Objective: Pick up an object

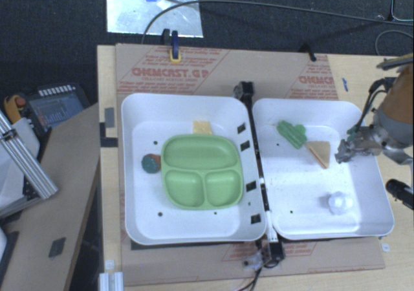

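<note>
Flanking the tan wedge point(319, 152): green toy point(292, 133), gripper point(341, 152).

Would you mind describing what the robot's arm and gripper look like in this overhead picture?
The arm enters at the right edge as a rounded grey body with an orange band near its top. Thin dark cables loop along its upper left side. The gripper at its tip is a small, dark grey metal assembly, too blurred to make out finer details or any markings.

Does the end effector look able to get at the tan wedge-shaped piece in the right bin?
Probably yes: the end effector sits just right of the tan wedge-shaped piece, with nothing between them.
</note>
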You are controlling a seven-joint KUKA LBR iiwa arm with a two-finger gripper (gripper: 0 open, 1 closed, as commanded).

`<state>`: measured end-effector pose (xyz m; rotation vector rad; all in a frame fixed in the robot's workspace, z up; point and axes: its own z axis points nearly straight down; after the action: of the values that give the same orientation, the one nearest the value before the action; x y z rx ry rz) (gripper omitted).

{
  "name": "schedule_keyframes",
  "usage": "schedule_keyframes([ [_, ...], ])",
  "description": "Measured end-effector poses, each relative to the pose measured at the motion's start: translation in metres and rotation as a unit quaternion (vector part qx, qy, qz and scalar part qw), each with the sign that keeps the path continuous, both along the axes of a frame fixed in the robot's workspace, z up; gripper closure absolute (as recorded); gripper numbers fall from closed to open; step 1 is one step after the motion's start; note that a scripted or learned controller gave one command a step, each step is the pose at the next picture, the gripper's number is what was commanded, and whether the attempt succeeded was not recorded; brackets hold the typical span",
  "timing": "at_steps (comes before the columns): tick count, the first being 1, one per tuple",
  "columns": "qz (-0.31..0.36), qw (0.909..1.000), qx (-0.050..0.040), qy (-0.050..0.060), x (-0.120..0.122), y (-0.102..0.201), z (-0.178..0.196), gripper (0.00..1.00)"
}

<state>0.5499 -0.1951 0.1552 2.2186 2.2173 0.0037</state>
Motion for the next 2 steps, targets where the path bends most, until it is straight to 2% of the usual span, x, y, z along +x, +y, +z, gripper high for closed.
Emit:
schedule_keyframes([
  [1, 0.002, 1.0, -0.0001, 0.0, 0.001, 0.0, 0.054, 1.0],
  [2, 0.005, 1.0, 0.0014, 0.001, 0.012, 0.051, 0.05, 1.0],
])
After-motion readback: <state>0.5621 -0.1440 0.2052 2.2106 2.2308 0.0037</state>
